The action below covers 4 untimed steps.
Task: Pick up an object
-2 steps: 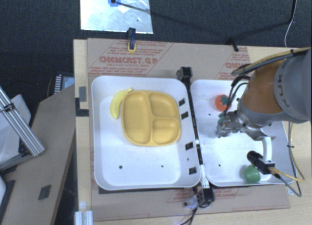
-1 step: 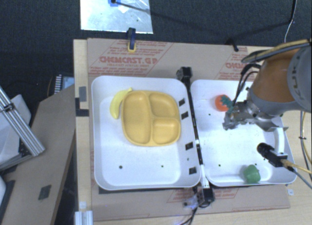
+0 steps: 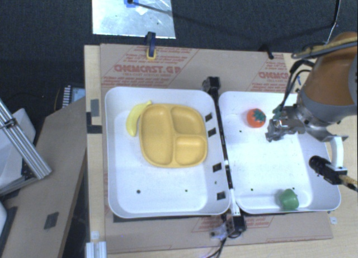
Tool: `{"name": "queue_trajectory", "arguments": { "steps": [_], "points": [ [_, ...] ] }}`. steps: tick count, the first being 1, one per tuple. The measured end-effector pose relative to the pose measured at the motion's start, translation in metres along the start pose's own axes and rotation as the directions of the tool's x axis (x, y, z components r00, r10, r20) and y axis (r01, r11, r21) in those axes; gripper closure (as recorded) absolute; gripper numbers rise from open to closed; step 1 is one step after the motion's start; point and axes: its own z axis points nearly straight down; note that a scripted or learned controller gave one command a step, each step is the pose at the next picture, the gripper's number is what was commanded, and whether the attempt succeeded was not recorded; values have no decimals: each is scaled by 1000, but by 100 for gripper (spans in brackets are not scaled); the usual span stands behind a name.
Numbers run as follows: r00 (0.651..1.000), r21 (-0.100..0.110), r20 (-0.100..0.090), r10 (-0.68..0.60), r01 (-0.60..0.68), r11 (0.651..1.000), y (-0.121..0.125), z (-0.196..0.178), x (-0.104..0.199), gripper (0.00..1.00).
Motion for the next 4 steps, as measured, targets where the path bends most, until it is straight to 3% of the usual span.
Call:
{"name": "queue_trajectory", "arguments": {
  "steps": [1,4],
  "points": [
    [1000,0,0,-1,1,1000,2,-54,0,100],
    [1000,4,-2,-6,6,1000,43,-12,156,100]
  ]
}}
